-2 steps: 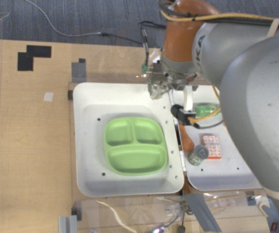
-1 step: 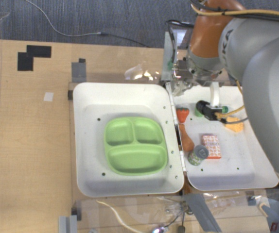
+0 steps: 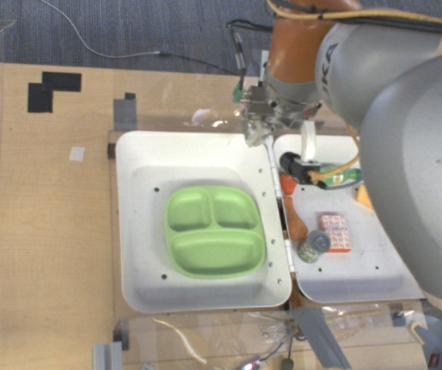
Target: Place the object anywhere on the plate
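A grey KUKA arm (image 3: pixel 375 75) with an orange wrist band (image 3: pixel 302 37) reaches in from the right, its fingers (image 3: pixel 256 133) poised over the far rims where the two white bins meet. From this slanted overhead angle it cannot be told whether the fingers are open or closed, and no object can be seen between them.

The green plate (image 3: pixel 213 233), moulded into three compartments, sits squarely in the middle of the left bin (image 3: pixel 128 222), well placed as a broad target with open floor on every side. Nothing has been set on it yet.

The candidates for the move all lie in the right bin (image 3: pixel 359 284), crowded toward the wall it shares with the left bin. They are a small pink patterned box (image 3: pixel 335 232), a grey-blue round piece (image 3: pixel 313 245) just beside it, a brown elongated item (image 3: pixel 294 222) against the dividing wall, a red item (image 3: pixel 286 183) above that, a green item (image 3: pixel 344 177), and an orange piece (image 3: pixel 362 197) half hidden by the arm. Which one is meant is not given, so the task appears to be at its start.

Dark lettering on the arm's casing is too foreshortened to read in full, and the box's print is too small to make out. The wooden desk (image 3: pixel 44 206) carries black tape marks at its far left.
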`<state>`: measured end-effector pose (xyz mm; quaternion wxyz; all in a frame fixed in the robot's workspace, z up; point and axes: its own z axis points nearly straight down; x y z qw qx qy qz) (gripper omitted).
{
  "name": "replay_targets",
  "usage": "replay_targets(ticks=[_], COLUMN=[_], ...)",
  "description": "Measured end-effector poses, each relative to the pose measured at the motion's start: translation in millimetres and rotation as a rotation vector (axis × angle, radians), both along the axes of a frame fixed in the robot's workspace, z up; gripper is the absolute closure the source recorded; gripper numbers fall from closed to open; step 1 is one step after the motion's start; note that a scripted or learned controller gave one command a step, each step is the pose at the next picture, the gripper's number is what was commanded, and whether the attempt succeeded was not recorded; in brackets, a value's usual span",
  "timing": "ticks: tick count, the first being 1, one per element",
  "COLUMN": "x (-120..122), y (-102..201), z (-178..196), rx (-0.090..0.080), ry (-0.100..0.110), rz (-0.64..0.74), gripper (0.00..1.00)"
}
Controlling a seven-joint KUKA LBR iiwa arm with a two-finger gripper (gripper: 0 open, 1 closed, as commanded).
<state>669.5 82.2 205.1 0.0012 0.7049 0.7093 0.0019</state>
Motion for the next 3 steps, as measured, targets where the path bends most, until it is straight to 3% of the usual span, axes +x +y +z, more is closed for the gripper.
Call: replay_targets(ticks=[1,2,3], x=[0.1,0.0,0.2], y=[-66.6,-24.1,-84.7], z=[-15.0,-8.7,-19.7], rx=[-0.001,-0.001,-0.002], ry=[0.0,0.0,0.0], rz=[-0.003,-0.001,-0.003], gripper=[1.0,1.0,1.0])
